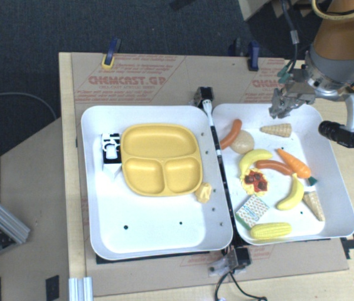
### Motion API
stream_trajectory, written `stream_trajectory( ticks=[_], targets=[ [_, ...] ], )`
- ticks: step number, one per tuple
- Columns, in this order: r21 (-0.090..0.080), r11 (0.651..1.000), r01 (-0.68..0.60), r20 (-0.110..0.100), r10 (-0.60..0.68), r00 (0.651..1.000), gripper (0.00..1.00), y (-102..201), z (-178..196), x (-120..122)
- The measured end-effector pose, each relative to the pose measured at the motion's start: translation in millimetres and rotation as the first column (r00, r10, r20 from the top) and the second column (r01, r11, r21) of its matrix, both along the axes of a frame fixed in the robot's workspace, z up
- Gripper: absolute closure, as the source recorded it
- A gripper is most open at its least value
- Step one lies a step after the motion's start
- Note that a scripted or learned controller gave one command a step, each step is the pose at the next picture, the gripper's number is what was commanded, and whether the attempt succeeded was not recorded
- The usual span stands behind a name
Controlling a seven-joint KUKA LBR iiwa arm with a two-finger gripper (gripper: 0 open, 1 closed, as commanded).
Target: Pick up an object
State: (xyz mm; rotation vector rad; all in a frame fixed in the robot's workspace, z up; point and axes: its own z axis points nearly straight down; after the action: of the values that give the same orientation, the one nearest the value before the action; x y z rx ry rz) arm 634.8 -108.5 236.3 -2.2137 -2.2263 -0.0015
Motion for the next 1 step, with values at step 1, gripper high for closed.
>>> stream_trajectory(
  ticks=[1],
  targets=[
    [0.0,1.0,0.001,-0.001,-0.001,1.0,1.0,44.7,-4.1,0.0]
  ],
)
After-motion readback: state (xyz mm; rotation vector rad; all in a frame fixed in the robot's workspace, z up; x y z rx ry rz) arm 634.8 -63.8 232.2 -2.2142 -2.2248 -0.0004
